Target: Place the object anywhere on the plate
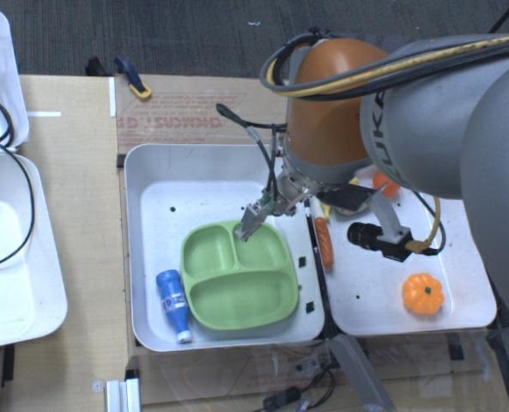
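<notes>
The green plate (237, 283), with its three compartments, lay in the left bin (151, 196), and nothing rested on any compartment, so the task looked not yet done at this moment. The gripper (252, 221) hung over the plate's upper edge, near the ridge between the two small compartments, and its tip was close to the plate or perhaps touching it; the slanted view did not let me decide. Whether its fingers were apart or together I could not tell, because they appeared as one grey shape, and I saw no object between them. Which object was meant was not certain. The candidates were a blue bottle (173, 304) lying in the left bin just beside the plate's left rim, an orange carrot-like thing (324, 240) lying along the wall between the two bins, and a small pumpkin (422, 293) in the right bin (460, 316), well apart from the plate. My judgement was that a grasp and a carry to the plate remained, unless the gripper held something too small to see. The bottle was so close to the rim and the bin wall that the fingers would have little room there, and the carrot-like thing pressed against the divider could be awkward too. A black part (376, 237) mounted on the arm hung over the right bin, and dark cables (252, 136) ran down to the gripper.
</notes>
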You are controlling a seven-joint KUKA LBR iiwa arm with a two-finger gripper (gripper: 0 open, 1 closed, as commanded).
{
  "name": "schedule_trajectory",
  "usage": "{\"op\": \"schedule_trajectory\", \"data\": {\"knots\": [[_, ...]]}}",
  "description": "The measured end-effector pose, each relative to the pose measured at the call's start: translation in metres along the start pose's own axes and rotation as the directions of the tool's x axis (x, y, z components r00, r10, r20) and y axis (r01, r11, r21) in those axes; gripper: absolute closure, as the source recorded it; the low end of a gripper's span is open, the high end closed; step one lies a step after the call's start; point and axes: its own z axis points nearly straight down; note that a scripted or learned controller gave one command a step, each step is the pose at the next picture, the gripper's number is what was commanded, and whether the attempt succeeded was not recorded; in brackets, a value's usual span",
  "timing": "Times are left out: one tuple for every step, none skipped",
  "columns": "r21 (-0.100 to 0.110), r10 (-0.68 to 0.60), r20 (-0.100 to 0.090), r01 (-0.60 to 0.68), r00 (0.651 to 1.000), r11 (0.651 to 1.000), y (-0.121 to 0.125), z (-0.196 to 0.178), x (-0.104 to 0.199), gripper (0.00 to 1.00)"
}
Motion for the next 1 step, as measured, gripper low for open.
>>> {"op": "schedule_trajectory", "data": {"knots": [[0.001, 0.000, 0.002, 0.000, 1.000, 1.000, 0.0001, -0.0084, -0.0016, 1.00]]}}
